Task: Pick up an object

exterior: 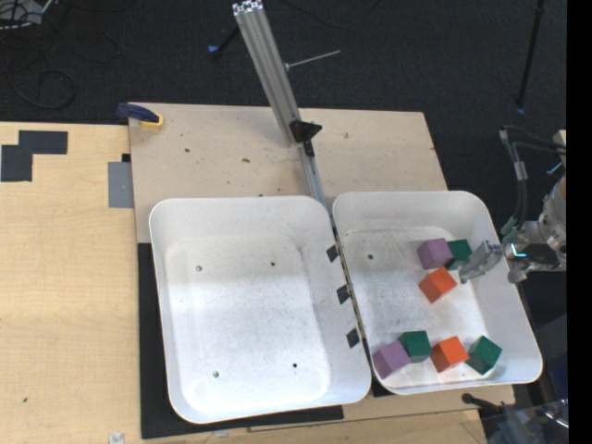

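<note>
Orange block [437,285] lying in right bin [481,213], touching purple block [432,252]; likely light, rigid, flat-faced. Gripping across two free opposite faces advised. End effector [476,263] hovering just beside; open or closed, cannot tell.

You are looking at a robotics lab or test cell. A plywood bench [277,146] carries two shallow white bins [242,213], an aluminium extrusion post [270,67] rises at a slant behind them, loose cables [32,7] lie on dark carpet [416,44], and small coloured blocks [433,252] serve as test pieces.
</note>
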Robot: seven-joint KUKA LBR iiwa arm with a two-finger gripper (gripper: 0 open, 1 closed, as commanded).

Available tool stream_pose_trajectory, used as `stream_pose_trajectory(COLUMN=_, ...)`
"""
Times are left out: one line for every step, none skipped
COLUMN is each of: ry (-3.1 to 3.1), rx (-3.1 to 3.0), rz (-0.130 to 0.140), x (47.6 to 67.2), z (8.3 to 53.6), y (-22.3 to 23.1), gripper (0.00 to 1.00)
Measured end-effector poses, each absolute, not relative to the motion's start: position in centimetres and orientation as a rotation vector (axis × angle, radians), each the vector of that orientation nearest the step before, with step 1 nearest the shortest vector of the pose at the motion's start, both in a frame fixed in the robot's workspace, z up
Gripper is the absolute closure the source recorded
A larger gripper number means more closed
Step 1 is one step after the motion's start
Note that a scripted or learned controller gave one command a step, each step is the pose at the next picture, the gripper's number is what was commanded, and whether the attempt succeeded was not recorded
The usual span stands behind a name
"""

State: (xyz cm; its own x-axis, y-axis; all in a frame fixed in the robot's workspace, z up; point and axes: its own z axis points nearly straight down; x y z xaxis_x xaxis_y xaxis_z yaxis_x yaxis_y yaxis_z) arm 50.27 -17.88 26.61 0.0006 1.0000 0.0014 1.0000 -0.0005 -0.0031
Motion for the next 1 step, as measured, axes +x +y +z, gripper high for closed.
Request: stream_pose_trajectory(ry=-2.217, rx=-2.222, rz=0.001, x=50.27, z=26.62, y=-17.93, gripper=0.00)
